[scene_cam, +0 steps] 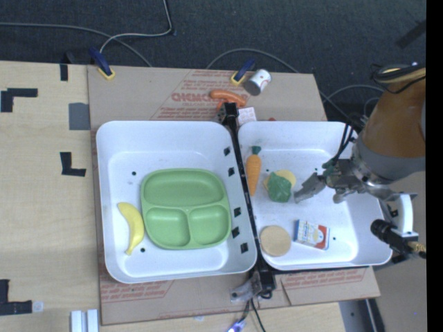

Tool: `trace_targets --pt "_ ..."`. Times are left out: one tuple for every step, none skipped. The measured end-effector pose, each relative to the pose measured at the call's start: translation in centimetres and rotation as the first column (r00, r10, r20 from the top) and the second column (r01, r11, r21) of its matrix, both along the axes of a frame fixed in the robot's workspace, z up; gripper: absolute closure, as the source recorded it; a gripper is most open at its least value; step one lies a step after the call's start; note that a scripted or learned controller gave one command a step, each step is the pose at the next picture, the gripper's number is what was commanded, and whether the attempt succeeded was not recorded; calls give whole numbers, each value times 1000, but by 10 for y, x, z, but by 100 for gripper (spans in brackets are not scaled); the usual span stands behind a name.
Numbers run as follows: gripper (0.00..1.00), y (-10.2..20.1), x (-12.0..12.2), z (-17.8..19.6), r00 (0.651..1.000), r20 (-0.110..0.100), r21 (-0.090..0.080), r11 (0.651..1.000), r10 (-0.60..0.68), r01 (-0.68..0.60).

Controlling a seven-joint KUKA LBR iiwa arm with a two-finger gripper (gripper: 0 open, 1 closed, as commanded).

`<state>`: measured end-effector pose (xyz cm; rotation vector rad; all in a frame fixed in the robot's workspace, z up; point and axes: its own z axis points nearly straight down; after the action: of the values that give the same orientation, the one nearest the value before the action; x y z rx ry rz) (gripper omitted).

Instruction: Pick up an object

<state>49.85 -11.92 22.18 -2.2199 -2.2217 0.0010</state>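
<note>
The right bin (346, 140) holds an orange carrot (253, 173) by its left wall. Beside the carrot sits a green lump (279, 188) with a yellow piece (287, 178) behind it. A tan round disc (275, 240) and a small white, blue and red carton (311, 234) lie near the front. My gripper (322, 193) hangs over the middle of this bin, just right of the green lump and above the carton. It is open, with nothing between its fingers.
In the left bin (111, 185) are a green divided plate (187, 207) and a yellow banana (131, 227) at its left. A black divider (239, 178) runs between the bins. Clips, a small roll and cables lie on the cardboard behind.
</note>
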Motion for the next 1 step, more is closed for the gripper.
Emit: trace_targets --pt "0 18 69 -82 1000 -3 0 1000 1 -1"
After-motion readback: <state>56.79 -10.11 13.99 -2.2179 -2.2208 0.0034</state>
